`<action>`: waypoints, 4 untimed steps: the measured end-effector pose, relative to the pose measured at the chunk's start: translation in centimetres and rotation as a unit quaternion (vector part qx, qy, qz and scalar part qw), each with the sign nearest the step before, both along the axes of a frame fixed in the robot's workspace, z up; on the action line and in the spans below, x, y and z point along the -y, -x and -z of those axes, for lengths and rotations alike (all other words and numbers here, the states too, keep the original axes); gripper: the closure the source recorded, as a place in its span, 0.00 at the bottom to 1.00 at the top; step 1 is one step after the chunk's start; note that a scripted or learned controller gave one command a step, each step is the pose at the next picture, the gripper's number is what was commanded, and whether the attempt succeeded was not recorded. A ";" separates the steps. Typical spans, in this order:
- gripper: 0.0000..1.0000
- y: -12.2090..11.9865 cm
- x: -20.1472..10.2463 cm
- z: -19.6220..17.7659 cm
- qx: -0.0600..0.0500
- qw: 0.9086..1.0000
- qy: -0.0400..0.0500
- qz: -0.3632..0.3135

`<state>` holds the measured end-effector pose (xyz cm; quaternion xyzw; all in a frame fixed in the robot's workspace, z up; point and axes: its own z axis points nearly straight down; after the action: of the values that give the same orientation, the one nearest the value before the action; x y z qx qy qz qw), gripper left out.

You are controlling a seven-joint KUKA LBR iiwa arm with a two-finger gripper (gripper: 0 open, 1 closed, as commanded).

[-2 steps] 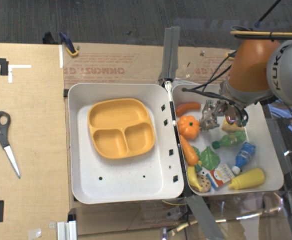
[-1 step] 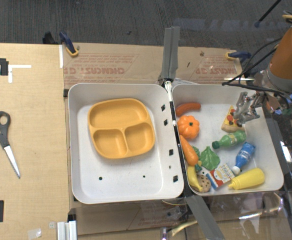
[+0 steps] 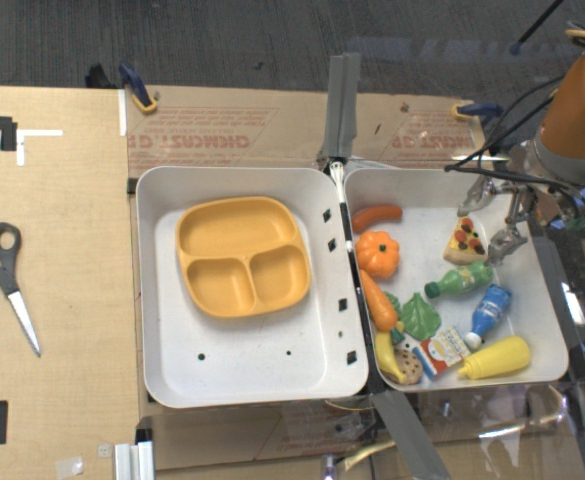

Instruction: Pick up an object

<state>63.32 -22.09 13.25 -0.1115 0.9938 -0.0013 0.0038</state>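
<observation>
The right bin (image 3: 542,268) holds several toy foods. Among them are a pizza slice (image 3: 464,241), a green bottle (image 3: 459,282), a blue bottle (image 3: 489,309), a yellow mustard bottle (image 3: 494,358), an orange pumpkin (image 3: 377,253), a carrot (image 3: 377,302) and a red sausage (image 3: 376,215). My gripper (image 3: 485,229) hangs over the bin's upper right part, just right of the pizza slice. It is open, with nothing between its fingers.
A yellow divided plate (image 3: 243,255) lies in the left bin (image 3: 242,368). A banana (image 3: 383,353), a cookie (image 3: 405,364), a small carton (image 3: 448,348) and a green leafy toy (image 3: 419,316) crowd the right bin's front. Scissors (image 3: 8,280) lie on the bench at far left.
</observation>
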 end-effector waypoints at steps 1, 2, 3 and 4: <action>0.00 1.2 0.2 2.3 0.010 0.999 0.002 0.031; 0.00 3.8 0.2 3.4 0.004 0.993 0.000 0.121; 0.00 0.7 -1.8 3.4 -0.003 0.985 -0.002 0.173; 0.00 -1.8 -6.6 3.8 0.000 0.965 -0.002 0.262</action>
<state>65.11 -15.53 9.40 0.1523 0.9883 0.0000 0.0036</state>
